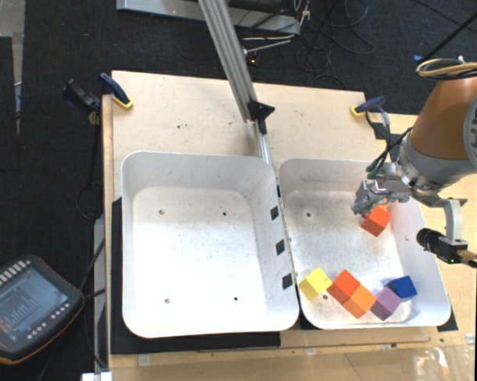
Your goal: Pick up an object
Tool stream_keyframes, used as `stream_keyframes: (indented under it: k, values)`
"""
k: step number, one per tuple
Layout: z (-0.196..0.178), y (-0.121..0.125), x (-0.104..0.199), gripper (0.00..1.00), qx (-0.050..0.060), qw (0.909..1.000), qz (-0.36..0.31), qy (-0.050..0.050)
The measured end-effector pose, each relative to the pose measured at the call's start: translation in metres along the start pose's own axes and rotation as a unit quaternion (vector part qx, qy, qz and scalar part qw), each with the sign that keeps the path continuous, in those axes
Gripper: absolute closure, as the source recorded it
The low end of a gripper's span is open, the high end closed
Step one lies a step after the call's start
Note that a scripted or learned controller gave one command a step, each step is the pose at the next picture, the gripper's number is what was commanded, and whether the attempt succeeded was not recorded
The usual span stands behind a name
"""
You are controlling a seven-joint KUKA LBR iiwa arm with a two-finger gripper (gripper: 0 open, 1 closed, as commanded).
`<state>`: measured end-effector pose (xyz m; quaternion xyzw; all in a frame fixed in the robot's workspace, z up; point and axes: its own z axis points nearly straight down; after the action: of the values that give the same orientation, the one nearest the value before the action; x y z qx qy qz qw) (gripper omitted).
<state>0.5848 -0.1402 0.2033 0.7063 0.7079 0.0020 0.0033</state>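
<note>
My gripper (370, 207) hangs over the back right part of the right bin (317, 174). A red-orange block (376, 222) sits tilted between its fingers and sticks out below the tips, so the gripper is shut on it. Several more blocks lie along the bin's front edge: a yellow one (316, 282), a red one (345, 284), an orange one (360, 301), a purple one (385, 303) and a blue one (403, 288).
The left bin (131, 221) stands beside the right one, sharing a ridge with black tabs (279, 246). A slanted metal pole (228, 53) ends at the bins' back edge. A teach pendant (23, 305) lies off the bench at the lower left.
</note>
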Motion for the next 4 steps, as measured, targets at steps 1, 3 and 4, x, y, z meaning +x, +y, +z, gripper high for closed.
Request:
stream_keyframes:
  k: [1, 3, 4]
  values:
    - [-0.05, 0.002, 0.0, 1.0, 0.0, 1.0, 0.0, 0.0]
    - [-0.051, -0.006, 0.102, 1.0, 0.003, 1.0, -0.003, 0.001]
    - [-0.056, -0.013, 0.16, 1.0, 0.004, 1.0, -0.003, 0.002]
